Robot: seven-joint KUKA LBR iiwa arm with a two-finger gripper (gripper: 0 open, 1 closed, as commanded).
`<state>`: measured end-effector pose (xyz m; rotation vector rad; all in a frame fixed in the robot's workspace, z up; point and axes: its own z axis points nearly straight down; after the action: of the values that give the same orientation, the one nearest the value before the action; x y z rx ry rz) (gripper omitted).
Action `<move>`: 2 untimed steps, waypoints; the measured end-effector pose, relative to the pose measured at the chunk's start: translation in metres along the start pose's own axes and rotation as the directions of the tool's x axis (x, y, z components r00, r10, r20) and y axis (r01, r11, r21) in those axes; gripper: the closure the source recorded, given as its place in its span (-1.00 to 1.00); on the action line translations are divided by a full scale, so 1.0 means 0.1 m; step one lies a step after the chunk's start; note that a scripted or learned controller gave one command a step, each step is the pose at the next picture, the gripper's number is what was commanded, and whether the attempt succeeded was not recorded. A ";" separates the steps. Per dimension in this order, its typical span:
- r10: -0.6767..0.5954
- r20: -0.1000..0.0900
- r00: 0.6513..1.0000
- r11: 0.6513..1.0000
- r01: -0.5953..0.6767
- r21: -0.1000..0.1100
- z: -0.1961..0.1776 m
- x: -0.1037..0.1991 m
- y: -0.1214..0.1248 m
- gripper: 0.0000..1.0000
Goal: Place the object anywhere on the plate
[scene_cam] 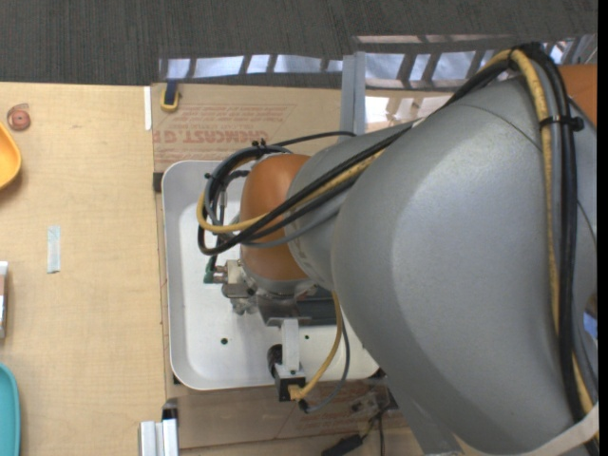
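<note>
Pale wooden worktop carries a white bin; the grey arm covers it, and the pincer's state cannot be told.

A teal, round-edged piece, perhaps the plate, lies flat at the near left, cut off by the picture's edge. Which thing is the object to be placed cannot be told.

The arm reaches in from the right over a bin, which sits on cardboard to the right of the surface.
</note>
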<state>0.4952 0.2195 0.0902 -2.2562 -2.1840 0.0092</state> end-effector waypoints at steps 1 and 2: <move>0.000 0.000 1.000 1.000 0.000 0.000 0.00 0.00 0.00 -1.00; 0.006 0.003 1.000 1.000 -0.006 0.004 -0.08 -0.03 0.00 1.00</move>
<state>0.4952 0.2163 0.0979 -2.2626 -2.1761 0.0176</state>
